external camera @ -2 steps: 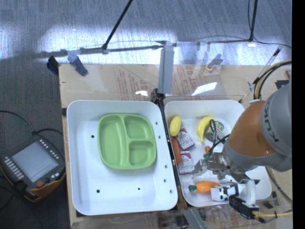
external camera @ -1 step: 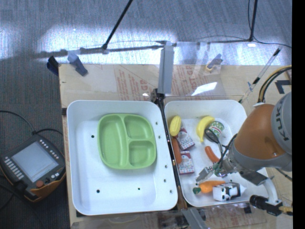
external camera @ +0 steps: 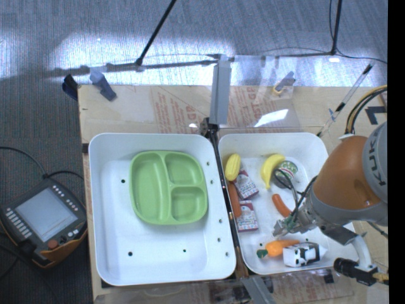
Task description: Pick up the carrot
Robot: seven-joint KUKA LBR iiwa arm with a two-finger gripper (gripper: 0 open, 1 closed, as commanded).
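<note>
Right, from my seat the carrot [external camera: 277,247] lies in the right bin [external camera: 316,145], down at about six o'clock of that bin, its green top pointing to nine o'clock. Just beside it at three o'clock sits a small black-and-white cow toy [external camera: 301,254], touching or nearly so. The end effector [external camera: 286,225] hangs just above the carrot, at its twelve o'clock, with the orange-banded wrist bulking in from three o'clock. I cannot tell how wide it stands; the wrist hides too much.

My worry is the crowding. A descent slightly off toward three o'clock would likely catch the cow toy instead, or nudge the carrot against the bin wall. The sausage [external camera: 281,204] at twelve o'clock could also be clipped. The carrot's tapered shape may slip out of a grip.
</note>
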